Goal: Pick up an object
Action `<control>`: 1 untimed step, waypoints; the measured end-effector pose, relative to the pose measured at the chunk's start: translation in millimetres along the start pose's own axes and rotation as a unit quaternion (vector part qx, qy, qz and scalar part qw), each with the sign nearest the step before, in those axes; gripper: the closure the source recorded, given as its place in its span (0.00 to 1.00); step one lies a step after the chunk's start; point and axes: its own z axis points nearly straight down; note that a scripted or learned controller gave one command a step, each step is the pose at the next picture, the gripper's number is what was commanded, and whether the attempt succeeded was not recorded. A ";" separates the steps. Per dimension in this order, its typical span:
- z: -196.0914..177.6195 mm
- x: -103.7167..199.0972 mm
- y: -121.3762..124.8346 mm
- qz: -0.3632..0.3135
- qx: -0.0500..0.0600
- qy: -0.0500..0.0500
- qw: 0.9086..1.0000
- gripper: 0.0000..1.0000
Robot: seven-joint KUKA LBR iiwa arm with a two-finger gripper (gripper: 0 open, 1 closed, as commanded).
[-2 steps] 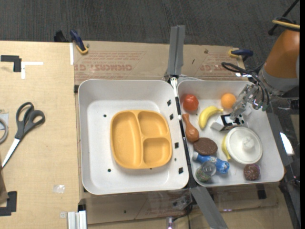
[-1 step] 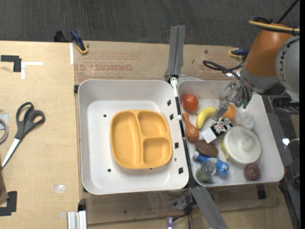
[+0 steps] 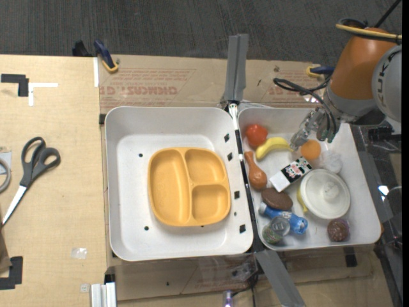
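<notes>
The right bin holds several small items: a red tomato, a banana, an orange fruit, a cow-patterned carton, a brown drumstick, a white round bowl, a dark brown oval piece, a blue toy and a dark ball. My gripper hangs over the bin's far part, just above and behind the orange fruit. Its fingers stand open and nothing is between them.
In the left bin lies a yellow divided plate. Scissors lie on the wooden bench at the far left. A grey divider bar runs back between the bins. The arm's orange band rises at the right.
</notes>
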 end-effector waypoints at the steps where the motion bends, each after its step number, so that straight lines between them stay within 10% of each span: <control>1: -157.1 32.5 -0.8 -0.011 0.000 0.004 1.000 1.00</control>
